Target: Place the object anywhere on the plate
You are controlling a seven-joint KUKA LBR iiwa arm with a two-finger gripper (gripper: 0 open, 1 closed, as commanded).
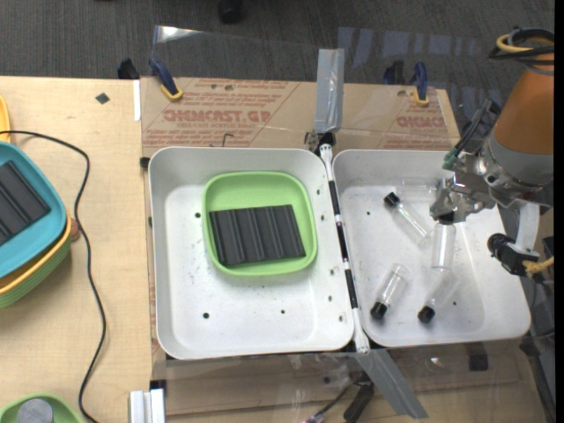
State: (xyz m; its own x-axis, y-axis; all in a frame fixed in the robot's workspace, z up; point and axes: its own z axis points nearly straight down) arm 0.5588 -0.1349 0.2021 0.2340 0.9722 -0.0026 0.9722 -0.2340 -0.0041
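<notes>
stacked bowls — black cable, cardboard

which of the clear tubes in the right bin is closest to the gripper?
The tube directly under the gripper, standing nearly vertical in the view. The other tubes lie apart: one up-left, one lower-left, one below.

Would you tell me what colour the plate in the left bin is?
Light green plate, with a dark ribbed insert; camera view.
</notes>
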